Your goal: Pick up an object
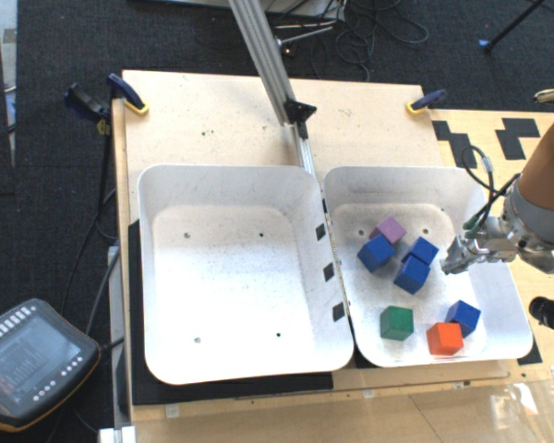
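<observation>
Pick not yet made: gripper is seen low in right bin, just beside blue cube; finger state cannot be told. No block is seen held; six blocks lie in the bin, approach and grasp judged left

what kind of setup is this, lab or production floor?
Most likely a robotics lab test bench: two white bins on a clamped board, colored blocks as grasp targets, a teach pendant and loose cables on the floor, and the arm's hand over the right bin.

Count: 4 blue cubes, 1 purple cube, 1 green cube, 1 orange cube; 2 white bins.
</observation>
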Available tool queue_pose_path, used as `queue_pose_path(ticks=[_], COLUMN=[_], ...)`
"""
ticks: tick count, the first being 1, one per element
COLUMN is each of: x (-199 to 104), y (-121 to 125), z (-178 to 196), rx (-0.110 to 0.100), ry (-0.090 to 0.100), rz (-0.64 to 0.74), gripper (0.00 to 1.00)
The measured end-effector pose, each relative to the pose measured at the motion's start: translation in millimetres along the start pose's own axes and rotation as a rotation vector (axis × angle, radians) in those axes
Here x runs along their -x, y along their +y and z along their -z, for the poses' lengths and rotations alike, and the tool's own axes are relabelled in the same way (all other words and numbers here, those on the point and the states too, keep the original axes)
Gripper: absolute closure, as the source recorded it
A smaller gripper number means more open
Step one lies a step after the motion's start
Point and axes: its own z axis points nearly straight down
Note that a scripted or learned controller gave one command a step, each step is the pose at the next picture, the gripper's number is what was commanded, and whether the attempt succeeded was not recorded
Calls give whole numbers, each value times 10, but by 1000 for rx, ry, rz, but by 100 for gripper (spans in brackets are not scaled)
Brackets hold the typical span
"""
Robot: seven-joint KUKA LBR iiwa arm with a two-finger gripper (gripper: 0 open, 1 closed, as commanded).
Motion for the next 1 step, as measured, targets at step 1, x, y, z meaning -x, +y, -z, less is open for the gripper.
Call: queue_pose_path(ticks=[1], x=[-483], y=[27], z=[-55], rx=[0], ry=[3], rz=[5], gripper=[100])
